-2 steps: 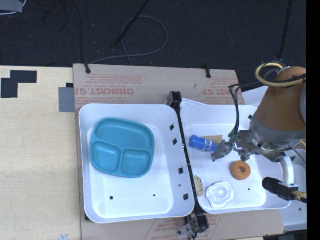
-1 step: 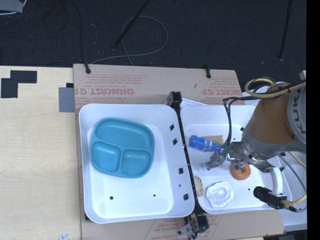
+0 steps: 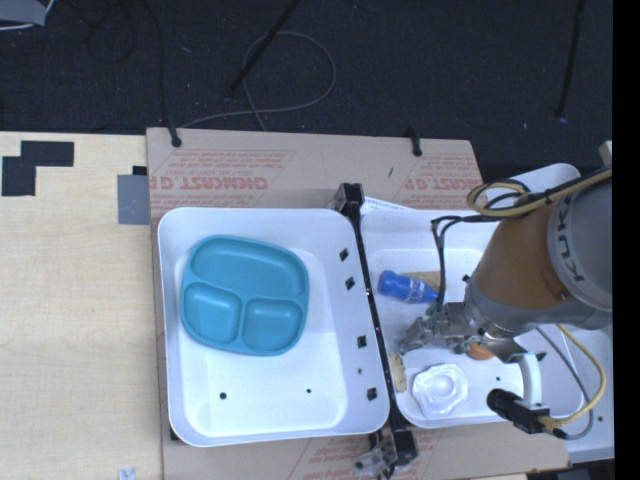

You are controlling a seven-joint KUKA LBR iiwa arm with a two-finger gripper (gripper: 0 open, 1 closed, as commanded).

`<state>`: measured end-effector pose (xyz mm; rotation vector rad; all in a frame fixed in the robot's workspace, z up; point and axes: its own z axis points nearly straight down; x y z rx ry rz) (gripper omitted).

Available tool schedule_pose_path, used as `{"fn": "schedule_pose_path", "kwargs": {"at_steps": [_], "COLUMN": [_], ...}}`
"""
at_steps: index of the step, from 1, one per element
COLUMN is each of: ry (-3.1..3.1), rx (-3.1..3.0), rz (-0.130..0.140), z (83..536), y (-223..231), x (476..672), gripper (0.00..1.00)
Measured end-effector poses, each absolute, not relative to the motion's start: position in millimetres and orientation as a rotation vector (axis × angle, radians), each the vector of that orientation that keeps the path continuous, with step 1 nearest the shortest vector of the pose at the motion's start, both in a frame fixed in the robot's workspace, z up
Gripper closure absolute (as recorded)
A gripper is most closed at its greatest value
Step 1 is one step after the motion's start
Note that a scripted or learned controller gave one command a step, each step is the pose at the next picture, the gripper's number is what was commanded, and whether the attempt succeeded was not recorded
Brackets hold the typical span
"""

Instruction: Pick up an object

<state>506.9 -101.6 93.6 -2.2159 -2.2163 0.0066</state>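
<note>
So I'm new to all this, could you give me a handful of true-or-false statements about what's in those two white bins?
1. The blue divided plate lies in the left bin. True.
2. The plate has three compartments. True.
3. The blue object sits in the left bin. False: it lies in the right bin, near the divider.
4. The arm reaches over the left bin. False: it hangs over the right bin.
5. A clear plastic item rests near the right bin's front edge. True.
</note>
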Motion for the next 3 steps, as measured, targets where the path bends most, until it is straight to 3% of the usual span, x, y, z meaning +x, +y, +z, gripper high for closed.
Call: {"fn": "schedule_pose_path", "kwargs": {"at_steps": [1, 3], "ry": [-2.209, -2.224], "rx": [-2.225, -2.221], "rz": [0.005, -0.003], "z": [106, 221], "y": [-104, -104], "x": [507.2, 512.1], "gripper": [1.00, 1.00]}}
